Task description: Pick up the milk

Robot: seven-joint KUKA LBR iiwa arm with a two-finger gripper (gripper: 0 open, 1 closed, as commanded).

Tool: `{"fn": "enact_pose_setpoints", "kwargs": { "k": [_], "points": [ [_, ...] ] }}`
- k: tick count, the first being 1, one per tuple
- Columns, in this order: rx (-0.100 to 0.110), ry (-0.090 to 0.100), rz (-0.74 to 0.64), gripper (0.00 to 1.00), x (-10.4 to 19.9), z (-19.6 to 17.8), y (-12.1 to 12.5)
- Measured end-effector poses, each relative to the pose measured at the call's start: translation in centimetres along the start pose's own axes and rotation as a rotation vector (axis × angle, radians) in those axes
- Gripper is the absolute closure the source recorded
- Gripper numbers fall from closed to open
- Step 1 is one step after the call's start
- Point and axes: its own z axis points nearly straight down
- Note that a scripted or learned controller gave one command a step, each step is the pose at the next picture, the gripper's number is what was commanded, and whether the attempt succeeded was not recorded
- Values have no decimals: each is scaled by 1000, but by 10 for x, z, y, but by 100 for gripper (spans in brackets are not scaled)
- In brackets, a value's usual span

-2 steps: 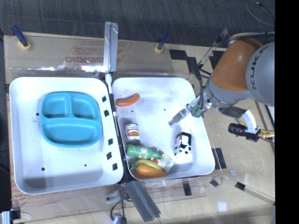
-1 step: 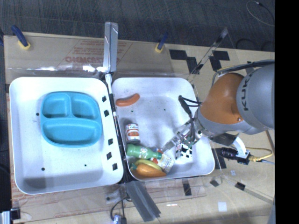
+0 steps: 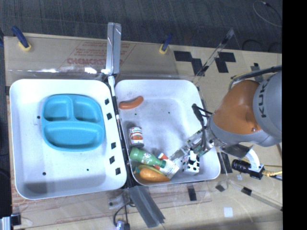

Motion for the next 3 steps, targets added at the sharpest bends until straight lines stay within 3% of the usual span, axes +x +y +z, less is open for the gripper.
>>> {"fn": "enact_pose_setpoints", "kwargs": {
  "k": [1,2,3],
  "points": [
    [2,3,-49,0,0,22,-1],
    [3,5,-54,100,0,14,0],
    [7,8,118,100,-2,-103,95]
  ]
}}
